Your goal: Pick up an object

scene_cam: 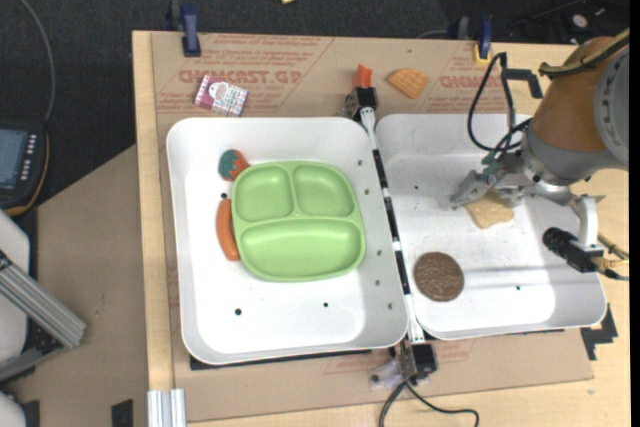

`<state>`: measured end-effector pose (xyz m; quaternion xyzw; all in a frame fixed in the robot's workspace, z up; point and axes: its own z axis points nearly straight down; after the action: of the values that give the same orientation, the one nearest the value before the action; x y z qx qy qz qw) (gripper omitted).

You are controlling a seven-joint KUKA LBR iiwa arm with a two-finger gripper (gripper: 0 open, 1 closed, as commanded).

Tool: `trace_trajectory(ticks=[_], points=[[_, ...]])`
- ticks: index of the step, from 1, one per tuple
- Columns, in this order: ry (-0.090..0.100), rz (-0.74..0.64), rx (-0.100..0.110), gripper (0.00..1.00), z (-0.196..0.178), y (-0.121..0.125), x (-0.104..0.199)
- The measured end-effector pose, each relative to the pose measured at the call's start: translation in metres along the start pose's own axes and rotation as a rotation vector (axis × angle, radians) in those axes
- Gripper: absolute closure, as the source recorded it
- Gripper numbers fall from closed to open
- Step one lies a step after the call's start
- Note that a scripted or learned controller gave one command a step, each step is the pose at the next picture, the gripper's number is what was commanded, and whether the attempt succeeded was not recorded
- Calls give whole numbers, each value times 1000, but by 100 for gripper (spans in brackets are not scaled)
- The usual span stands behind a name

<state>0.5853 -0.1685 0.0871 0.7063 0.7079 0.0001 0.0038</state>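
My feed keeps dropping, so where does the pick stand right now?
Done: the arm has reached into the right bin, and its hand sits low over the tan slice of bread. In hand: nothing clearly; the bread lies on the bin floor, and whether it is gripped cannot be told. Left: grip and lift. The brown cookie lies untouched nearby.

A flat tan slice (pixel 491 212) lies in the right bin (pixel 520 300), touching the pincer (pixel 478 193).

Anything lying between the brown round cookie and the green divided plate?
No loose object: in the camera view, between the brown cookie and the green plate lie bare white bin floor and the two bins' adjoining rims.
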Motion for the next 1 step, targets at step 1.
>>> trace_trajectory(ticks=[1], points=[[0,0,-4,0,-16,69,-39]])
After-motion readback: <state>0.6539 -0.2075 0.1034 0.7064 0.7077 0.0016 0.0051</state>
